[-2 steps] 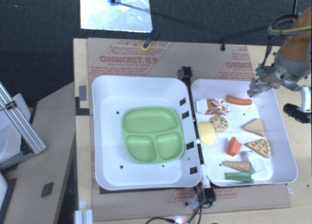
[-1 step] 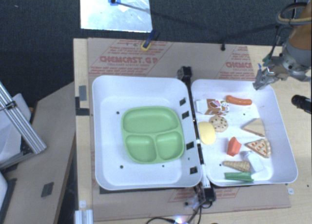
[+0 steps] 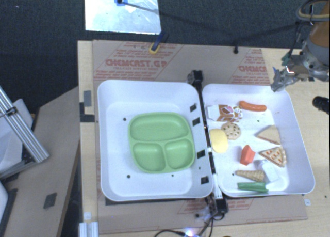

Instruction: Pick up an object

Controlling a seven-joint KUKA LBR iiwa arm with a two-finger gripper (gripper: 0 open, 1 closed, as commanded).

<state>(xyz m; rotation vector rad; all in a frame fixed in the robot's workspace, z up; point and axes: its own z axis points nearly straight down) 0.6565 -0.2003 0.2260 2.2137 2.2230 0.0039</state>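
Observation:
The right bin point(image 3: 301, 143) holds several toy foods: a sausage point(image 3: 252, 107), a cookie point(image 3: 232, 130), a yellow lump point(image 3: 218, 141), a red-orange piece point(image 3: 247, 154), a sandwich wedge point(image 3: 269, 135), a pizza slice point(image 3: 274, 155), an ice cream cone point(image 3: 250, 175) and a green bean point(image 3: 252, 186). My gripper point(image 3: 280, 81) hangs at the upper right, above the bin's far right corner and apart from all the foods. Nothing shows in its grasp.
The left bin point(image 3: 111, 101) holds a green divided plate point(image 3: 160, 142). A picture card point(image 3: 227, 112) and a small white piece point(image 3: 269, 171) also lie in the right bin. A shiny sheet point(image 3: 122, 3) lies beyond the bench.

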